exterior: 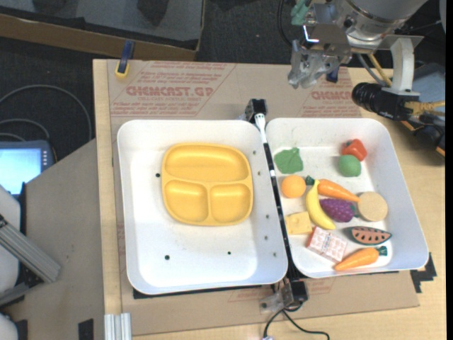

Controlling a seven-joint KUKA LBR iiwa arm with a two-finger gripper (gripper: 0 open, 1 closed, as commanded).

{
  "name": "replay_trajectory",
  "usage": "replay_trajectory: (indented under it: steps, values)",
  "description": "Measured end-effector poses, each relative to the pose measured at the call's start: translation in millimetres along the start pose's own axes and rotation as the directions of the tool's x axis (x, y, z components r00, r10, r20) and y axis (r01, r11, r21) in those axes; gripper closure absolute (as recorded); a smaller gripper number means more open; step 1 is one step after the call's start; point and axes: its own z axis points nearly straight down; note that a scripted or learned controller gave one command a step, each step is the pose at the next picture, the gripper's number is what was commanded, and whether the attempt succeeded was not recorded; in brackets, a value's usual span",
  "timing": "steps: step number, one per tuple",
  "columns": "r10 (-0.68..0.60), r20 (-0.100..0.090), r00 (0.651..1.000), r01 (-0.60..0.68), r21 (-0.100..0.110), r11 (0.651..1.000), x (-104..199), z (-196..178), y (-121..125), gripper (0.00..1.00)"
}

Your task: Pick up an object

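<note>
Plastic food point(333, 207) (right bin point(403, 190)) below fingers point(306, 73)

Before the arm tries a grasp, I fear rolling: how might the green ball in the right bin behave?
The green ball looks round and smooth, so it may roll or slip from a pinch. The red pepper close beside it may stop it on that side.

My bench point(212, 83) is carrying two white bins side by side: the left bin point(141, 246), the right bin point(403, 211).
</note>
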Motion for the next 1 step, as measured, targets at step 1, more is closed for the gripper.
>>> replay_trajectory:
  steps: [1]
  values:
    - [-0.011,0.003,1.0,0.011,0.037,0.999,84.8,194.8,-27.4,1.0]
